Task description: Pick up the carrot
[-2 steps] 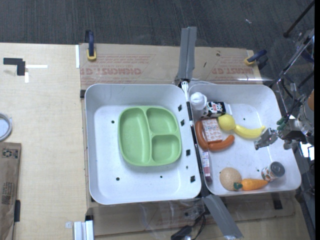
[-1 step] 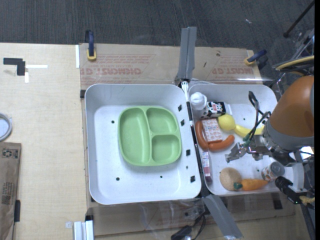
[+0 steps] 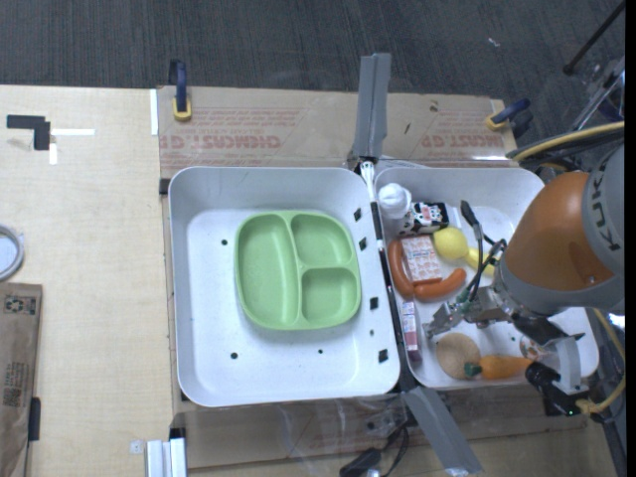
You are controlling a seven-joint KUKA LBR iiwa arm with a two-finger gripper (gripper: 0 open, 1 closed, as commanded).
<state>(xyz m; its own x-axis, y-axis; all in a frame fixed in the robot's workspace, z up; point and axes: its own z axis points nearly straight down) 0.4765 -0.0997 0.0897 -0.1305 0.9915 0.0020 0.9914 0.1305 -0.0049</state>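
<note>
The carrot (image 3: 500, 368) lies near the front of the right bin (image 3: 527, 175), touching a tan round thing (image 3: 456, 352). The gripper (image 3: 455, 316) hovers just above and left of it — fingers apart, nothing between them — while the green tray (image 3: 296, 268) sits in the left bin (image 3: 199, 296).

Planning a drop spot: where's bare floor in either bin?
Left bin: bare strips all round the green tray, widest along the near wall. Right bin: crowded, with sausage, lemon, carrot and gripper.
</note>
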